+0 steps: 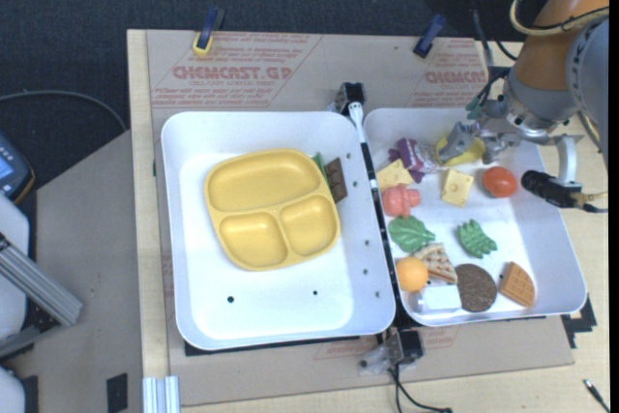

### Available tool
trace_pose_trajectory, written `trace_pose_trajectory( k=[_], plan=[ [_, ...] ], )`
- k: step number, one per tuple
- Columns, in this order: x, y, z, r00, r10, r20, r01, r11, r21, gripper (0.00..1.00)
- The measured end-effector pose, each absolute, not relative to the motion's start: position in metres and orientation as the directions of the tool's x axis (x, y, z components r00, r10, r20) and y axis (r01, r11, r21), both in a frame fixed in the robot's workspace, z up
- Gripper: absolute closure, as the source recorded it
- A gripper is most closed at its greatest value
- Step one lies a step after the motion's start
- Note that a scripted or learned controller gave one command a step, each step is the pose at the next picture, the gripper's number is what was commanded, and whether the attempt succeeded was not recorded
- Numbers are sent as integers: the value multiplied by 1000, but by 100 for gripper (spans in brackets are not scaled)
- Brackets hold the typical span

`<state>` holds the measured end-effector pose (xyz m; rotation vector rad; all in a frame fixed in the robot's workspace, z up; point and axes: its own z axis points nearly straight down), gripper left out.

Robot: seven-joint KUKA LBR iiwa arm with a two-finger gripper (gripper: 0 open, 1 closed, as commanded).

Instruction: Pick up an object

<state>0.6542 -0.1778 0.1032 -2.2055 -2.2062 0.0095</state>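
While the arm (pixel 556 44) reaches into the right bin (pixel 571 251), its fingers (pixel 464 142) hang at the bin's far edge, closed on a yellow banana (pixel 456 148). Cheese (pixel 457 187) and a tomato (pixel 499 181) lie just beside. A yellow tray (pixel 271 208) sits in the left bin (pixel 193 285).

The pincer (pixel 471 138) is a small blur of metal; whether its fingers are parted or closed cannot be told. Just beneath it a yellow piece (pixel 458 151) is partly covered, its shape unclear. Right of the pincer the arm (pixel 566 48) is cut off by the frame's edge. Far left of it, a brown bit (pixel 335 178) is too small to identify.
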Motion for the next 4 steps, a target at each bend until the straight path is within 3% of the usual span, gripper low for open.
trace_pose_trajectory(
  k=[1,2,3,4],
  plan=[
    [663,-175,164,-2,1000,-1,1000,2,5,100],
    [663,-176,230,-1,1000,-3,1000,1,9,100],
    [664,-176,225,-2,1000,-3,1000,2,4,100],
    [645,-138,228,-3,1000,1,1000,3,-2,100]
  ],
)
